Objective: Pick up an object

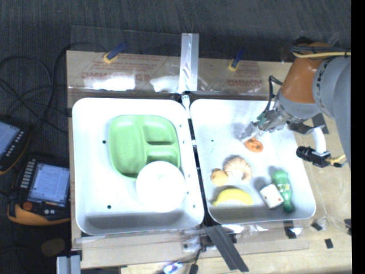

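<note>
Overhead, camera view, one slanted look at the desk (80, 76). Left bin (91, 153), centre-left of frame: green tray (134, 138) with a white round lid (161, 185) overlapping its lower right corner. Right bin (296, 124), centre-right: small orange piece (254, 145) in the upper middle; croissant (237, 166) and a small bun (219, 177) near centre; banana (232, 197) at the lower edge; white box (272, 195) touching a green bottle (283, 190) at lower right. Arm (319, 90) enters from the upper right; gripper (255, 128) sits low, just above the orange piece. Fingers: open or closed, cannot tell; nothing seen held.
</note>
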Robot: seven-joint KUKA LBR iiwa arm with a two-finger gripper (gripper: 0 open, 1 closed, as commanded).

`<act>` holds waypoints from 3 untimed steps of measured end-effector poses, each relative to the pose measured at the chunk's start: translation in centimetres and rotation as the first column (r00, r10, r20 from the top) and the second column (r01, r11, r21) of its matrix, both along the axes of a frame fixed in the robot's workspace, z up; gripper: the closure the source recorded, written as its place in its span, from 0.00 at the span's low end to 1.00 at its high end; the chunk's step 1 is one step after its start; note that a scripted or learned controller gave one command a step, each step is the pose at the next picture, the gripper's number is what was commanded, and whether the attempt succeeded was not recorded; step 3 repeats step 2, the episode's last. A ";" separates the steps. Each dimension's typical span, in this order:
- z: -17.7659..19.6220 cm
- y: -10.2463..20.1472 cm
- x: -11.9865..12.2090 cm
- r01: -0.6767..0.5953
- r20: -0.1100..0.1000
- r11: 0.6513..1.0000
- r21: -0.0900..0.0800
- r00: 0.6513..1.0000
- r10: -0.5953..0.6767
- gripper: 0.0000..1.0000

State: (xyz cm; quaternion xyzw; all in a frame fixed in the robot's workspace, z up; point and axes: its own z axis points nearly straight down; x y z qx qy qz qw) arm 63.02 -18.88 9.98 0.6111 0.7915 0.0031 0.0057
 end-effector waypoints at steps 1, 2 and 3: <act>-1.0 -1.9 1.2 0.098 -0.003 0.995 0.004 0.995 -0.098 1.00; 10.4 1.8 -0.4 0.126 -0.012 0.992 0.002 0.992 -0.126 1.00; 10.4 1.8 -0.4 0.126 -0.012 0.992 0.002 0.992 -0.126 1.00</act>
